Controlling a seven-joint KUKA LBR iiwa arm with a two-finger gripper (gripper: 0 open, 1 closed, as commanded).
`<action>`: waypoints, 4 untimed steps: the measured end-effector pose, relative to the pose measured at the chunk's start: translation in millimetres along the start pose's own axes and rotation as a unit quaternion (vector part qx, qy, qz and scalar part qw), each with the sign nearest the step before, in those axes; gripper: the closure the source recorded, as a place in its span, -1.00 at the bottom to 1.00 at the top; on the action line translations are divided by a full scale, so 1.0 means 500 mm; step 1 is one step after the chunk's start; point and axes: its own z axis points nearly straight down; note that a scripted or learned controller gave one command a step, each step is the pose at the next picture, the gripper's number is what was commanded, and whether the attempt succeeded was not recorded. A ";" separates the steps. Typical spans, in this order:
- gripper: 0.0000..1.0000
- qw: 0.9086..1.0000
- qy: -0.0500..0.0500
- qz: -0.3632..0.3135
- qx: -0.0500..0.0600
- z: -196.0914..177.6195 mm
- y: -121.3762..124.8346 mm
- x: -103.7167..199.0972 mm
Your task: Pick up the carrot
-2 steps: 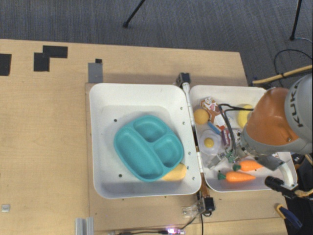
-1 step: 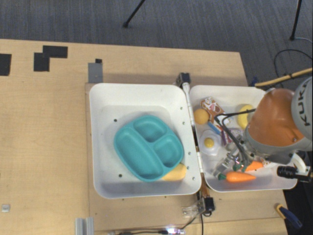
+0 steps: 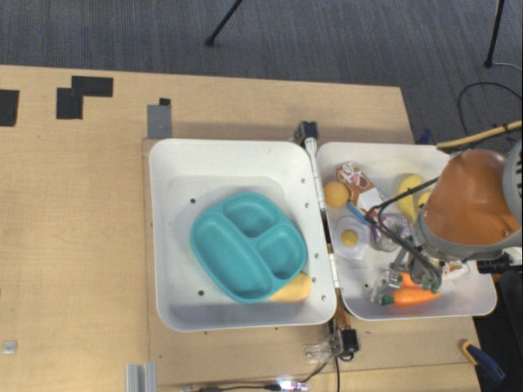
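The carrot [image 3: 414,297], orange with a green tip at its left end, lies flat near the front wall of the right bin [image 3: 482,302]. My gripper [image 3: 411,273] hangs straight over it, just above or touching its top side. The arm's orange band [image 3: 470,199] and grey wrist cover the bin's right half. The metal gripper parts blend with the clutter under them, so its state is unclear.
Behind the carrot, the right bin holds a yellow ball [image 3: 335,193], a red and white packet [image 3: 353,176], a yellow fruit [image 3: 409,188] and a toy fried egg [image 3: 350,238]. In the left bin [image 3: 172,219], a teal divided plate [image 3: 249,247] partly covers a yellow item [image 3: 294,288].
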 end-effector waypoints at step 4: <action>1.00 0.981 -0.002 -0.192 0.000 -0.024 0.017 0.000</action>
